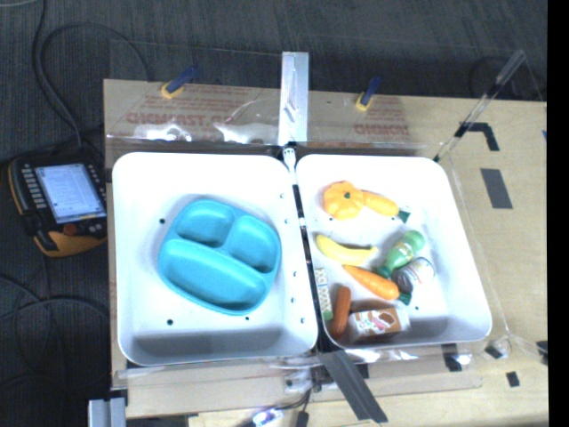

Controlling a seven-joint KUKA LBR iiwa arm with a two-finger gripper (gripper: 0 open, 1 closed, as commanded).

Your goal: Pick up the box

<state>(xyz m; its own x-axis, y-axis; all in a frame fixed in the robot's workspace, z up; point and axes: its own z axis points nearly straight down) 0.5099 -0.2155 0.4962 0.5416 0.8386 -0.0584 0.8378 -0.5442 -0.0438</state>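
Camera view shows the box (378, 321) lying flat at the near edge of the right bin (462, 238), touching the carrot (372, 282) behind it. It looks light and stiff; its long sides suit a pinch.

The bench (507, 265) is a pale wooden board set over a dark carpeted floor (373, 25). Two shallow white bins rest directly on it, side by side and touching along their inner edges: the left bin (133, 327) toward nine o'clock, the right bin (458, 238) toward three o'clock. At twelve o'clock, behind the bins, a sheet of clear plastic (222, 118) lies along the board's far edge, held by two clips with yellow and blue handles (178, 82) (365, 97). An upright metal post (293, 96) stands between them. Dark tape strips (496, 188) mark the bare wood toward two o'clock. On the floor at nine o'clock lies a control pendant (60, 198).
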